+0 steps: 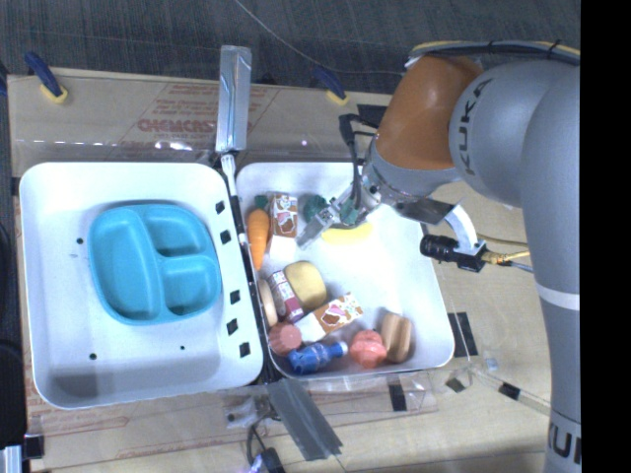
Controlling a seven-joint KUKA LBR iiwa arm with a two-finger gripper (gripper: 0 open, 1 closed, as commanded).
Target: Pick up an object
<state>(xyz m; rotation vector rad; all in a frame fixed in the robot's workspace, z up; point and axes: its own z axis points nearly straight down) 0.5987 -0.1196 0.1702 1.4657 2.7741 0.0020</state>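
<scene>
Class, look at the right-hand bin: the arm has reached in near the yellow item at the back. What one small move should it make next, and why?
Probably a short descent straight onto the yellow item. The end effector sits at that item's upper edge, at the back of the right bin. Nothing is visibly gripped yet. A carrot and a small carton lie close to its left, so sideways travel risks knocking them.

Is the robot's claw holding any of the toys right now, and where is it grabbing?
It cannot be told. The gripper is low in the right bin, right by a yellow toy, but the picture doesn't show anything clearly between its fingers.
</scene>
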